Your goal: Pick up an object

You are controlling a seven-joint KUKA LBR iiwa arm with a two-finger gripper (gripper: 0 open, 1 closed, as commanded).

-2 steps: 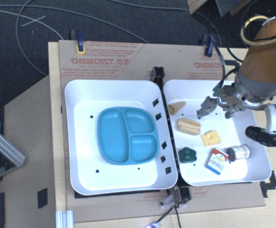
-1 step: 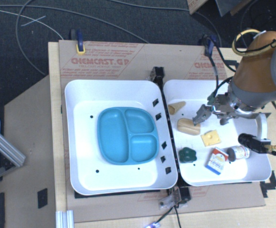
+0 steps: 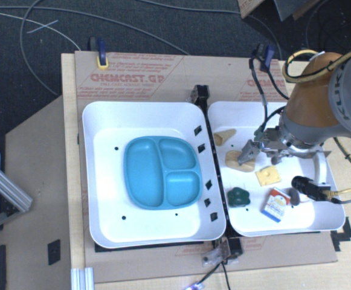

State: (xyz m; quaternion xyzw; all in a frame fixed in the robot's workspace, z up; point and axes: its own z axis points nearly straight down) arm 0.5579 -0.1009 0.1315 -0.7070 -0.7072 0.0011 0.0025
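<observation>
My gripper (image 3: 248, 153) hangs low over the right bin (image 3: 320, 221), near its left side. Its tip is right above a flat tan piece (image 3: 238, 162) and may be touching it. Another tan piece (image 3: 225, 137) lies farther back by the divider. A yellow cheese-like block (image 3: 267, 176) sits just to the right of the tip. A dark green lump (image 3: 238, 197) and a small red, white and blue box (image 3: 275, 204) lie nearer the front rim.
The left bin (image 3: 103, 222) holds a blue divided plate (image 3: 162, 171) at its middle. Black clips (image 3: 206, 162) run along the divider between the bins. The arm's orange band (image 3: 311, 98) covers the right bin's back right part.
</observation>
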